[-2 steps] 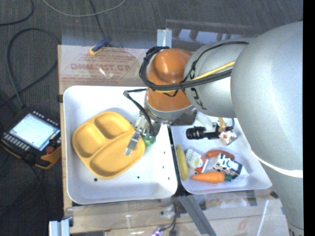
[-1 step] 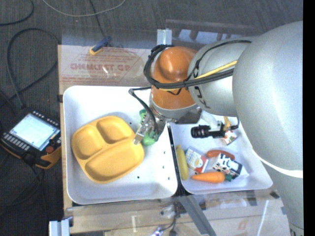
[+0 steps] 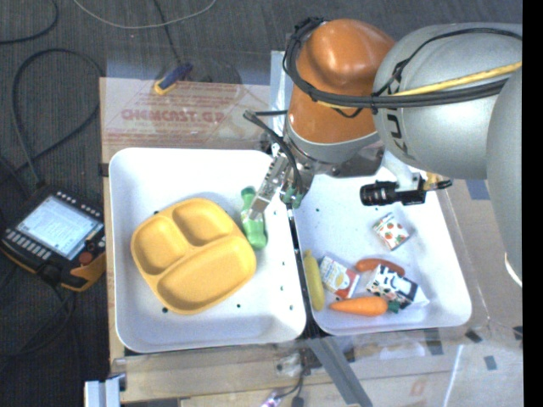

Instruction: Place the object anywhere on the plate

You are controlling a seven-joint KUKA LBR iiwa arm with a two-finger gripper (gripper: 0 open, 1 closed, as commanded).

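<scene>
I'm seeing the green bottle sitting in the left bin, just off the right edge of the yellow plate, maybe touching its rim. Its long axis is running roughly up-down in view, cap end pointing away from the plate's near corner. The gripper is hanging right over the bottle's top, and one finger is covering part of it, so I honestly can't tell if it's clamped or loose. Off past the bottle, the right bin is holding a carrot, a banana and small cartons.
</scene>
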